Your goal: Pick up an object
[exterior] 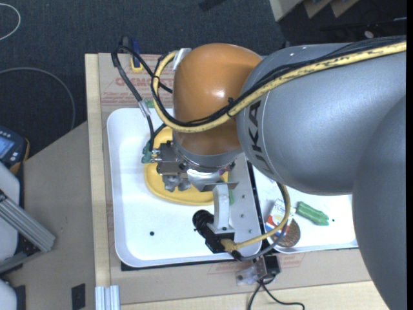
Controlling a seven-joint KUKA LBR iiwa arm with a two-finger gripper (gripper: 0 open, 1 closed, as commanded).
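Note:
A flat yellow object (160, 187) lies in the middle of the left bin (126, 192), and the arm hides most of it. My gripper (173, 173) hangs straight over this yellow object, low in the bin. The orange wrist band (206, 89) and the grey arm cover the gripper from above. In the right bin (335, 237) lie a green oblong object (314, 213) and a brown round object (290, 235), both apart from the gripper.
The big grey arm link (322, 121) covers most of the right bin. A black unit on a grey bracket (210, 228) sticks out below the wrist over the left bin's front. Cables (139, 76) loop across the bench's far left corner.

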